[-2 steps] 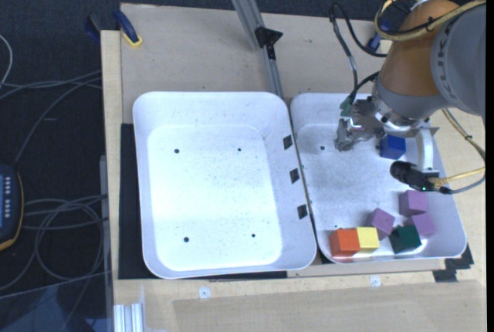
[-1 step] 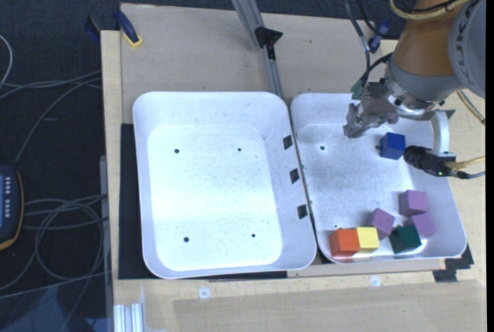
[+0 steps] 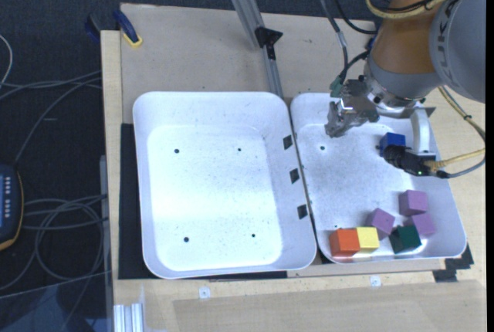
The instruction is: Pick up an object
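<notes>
Two white bins (image 3: 147, 114) fill our bench; at centre right our gripper (image 3: 336, 124) hangs, grip state unclear to us. Blocks (image 3: 382, 230) cluster at lower right, well apart.

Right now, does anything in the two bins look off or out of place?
Nothing looks damaged or spilled. The blocks, orange, yellow, green and three purple, sit bunched in the right bin's near corner, away from the tool.
</notes>
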Motion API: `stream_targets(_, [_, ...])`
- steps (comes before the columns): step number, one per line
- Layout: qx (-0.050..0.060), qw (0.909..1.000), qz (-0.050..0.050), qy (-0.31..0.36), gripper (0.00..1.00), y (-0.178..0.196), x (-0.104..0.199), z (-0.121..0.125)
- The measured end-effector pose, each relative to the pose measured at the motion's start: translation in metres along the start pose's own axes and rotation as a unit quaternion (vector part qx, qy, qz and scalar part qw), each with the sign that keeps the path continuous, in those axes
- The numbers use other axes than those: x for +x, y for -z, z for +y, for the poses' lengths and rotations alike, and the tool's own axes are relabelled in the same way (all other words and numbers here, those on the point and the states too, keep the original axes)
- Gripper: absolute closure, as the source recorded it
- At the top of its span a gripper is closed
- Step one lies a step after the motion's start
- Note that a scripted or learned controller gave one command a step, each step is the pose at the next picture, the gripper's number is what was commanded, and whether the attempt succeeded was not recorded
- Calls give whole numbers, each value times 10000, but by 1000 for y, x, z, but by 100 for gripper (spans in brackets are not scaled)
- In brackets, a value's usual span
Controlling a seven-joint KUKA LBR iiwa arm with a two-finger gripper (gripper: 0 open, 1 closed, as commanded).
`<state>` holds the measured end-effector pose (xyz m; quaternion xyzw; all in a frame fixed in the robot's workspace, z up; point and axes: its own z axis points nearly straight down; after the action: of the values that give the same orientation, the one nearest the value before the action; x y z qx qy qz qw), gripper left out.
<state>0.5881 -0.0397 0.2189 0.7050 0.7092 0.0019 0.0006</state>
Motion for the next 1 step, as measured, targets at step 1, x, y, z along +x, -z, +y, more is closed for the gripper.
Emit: stream_targets(1, [18, 10000, 9, 7, 100, 11, 54, -14])
